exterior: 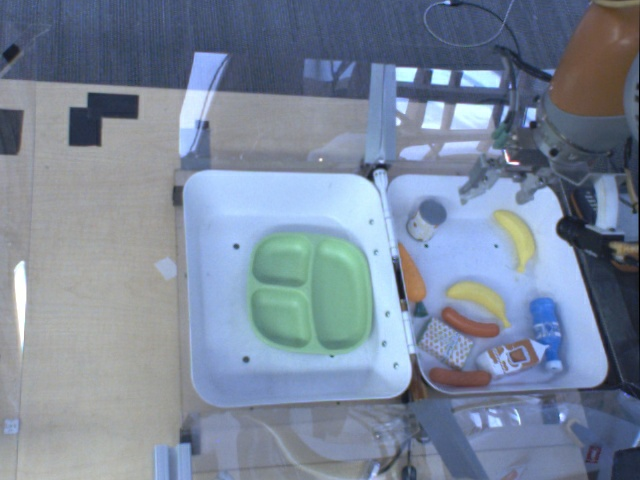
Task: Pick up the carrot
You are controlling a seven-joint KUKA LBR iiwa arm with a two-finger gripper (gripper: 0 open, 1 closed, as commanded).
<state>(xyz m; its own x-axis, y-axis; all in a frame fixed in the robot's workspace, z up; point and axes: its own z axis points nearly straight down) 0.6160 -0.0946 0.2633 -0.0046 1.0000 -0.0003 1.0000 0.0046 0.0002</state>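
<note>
Up at the top of the right bin (590,363) hangs the end effector (503,181), with its two fingers spread apart and nothing between them. It sits just above a yellow banana (516,236). The carrot (411,273) lies far from it, along the left wall of the same bin, right beside the edge where the two bins meet. Near the carrot's top end is a small grey can (427,218). Lower down are a second banana (478,299), two sausages (470,323), a checkered packet (445,344), a small carton (515,357) and a blue bottle (546,332). The left bin (210,268) holds a green tray (309,292) with three parts. Both bins rest on the bench (90,298).
</note>
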